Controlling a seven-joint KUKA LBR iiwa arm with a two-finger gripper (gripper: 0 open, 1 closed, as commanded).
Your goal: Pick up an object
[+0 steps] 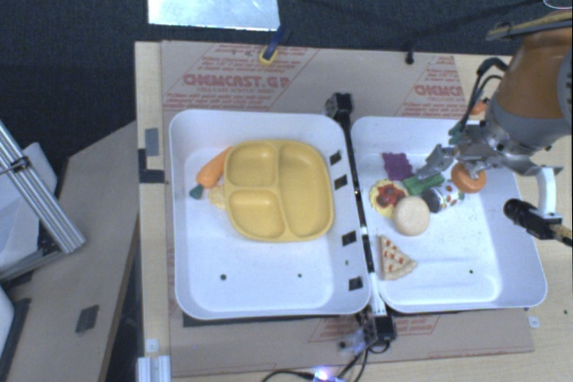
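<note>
**Tool low over the toy food in the right bin**

The tool sits low over the upper part of the right bin, at the cluster of toy food. Just under and beside it lie a green piece, an orange round piece and a small dark-and-white piece; whether the tool is wide, narrow or gripping any of them cannot be told.

Left of the tool lie a purple piece and a red and yellow piece, close to the divider between the bins. A round tan bun touches the red and yellow piece, and a pizza slice lies apart below it. The lower right part of this bin's floor is bare white.

The left bin holds a yellow divided plate, with a toy carrot against its left rim. The arm enters from the right across the bin's upper right corner. Both bins rest on a tabletop covered in printed brown sheet.
</note>
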